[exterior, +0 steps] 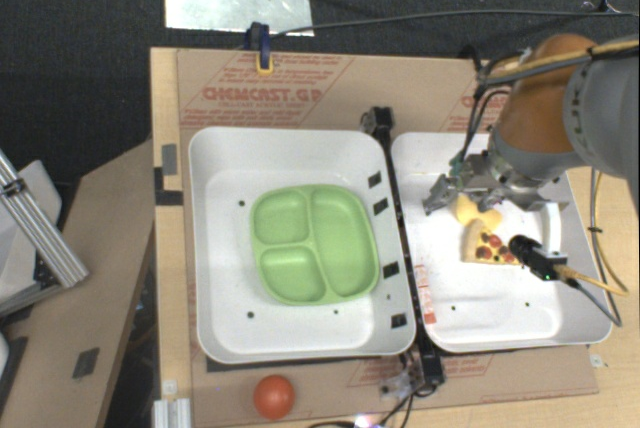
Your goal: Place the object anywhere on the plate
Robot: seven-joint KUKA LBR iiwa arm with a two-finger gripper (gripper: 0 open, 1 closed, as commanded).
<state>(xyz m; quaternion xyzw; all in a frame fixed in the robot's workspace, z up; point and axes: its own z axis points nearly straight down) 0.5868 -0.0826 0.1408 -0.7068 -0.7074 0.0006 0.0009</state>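
Note:
A green plate (pixel 312 243) with three compartments lies in the middle of the left bin (pixel 215 216). In the right bin (pixel 500 316), a toy pizza slice (pixel 486 247) with red dots rests near the centre. A small yellow piece (pixel 466 209) sits just above it. My gripper (pixel 450 193) hangs low over the right bin's upper left part. It is right beside the yellow piece, to its upper left. The view does not show whether anything is held.
An orange-red ball (pixel 273 396) sits on the bench in front of the left bin. A black divider (pixel 395 216) runs between the two bins. A blue and yellow clamp (pixel 260 47) stands at the bench's back edge.

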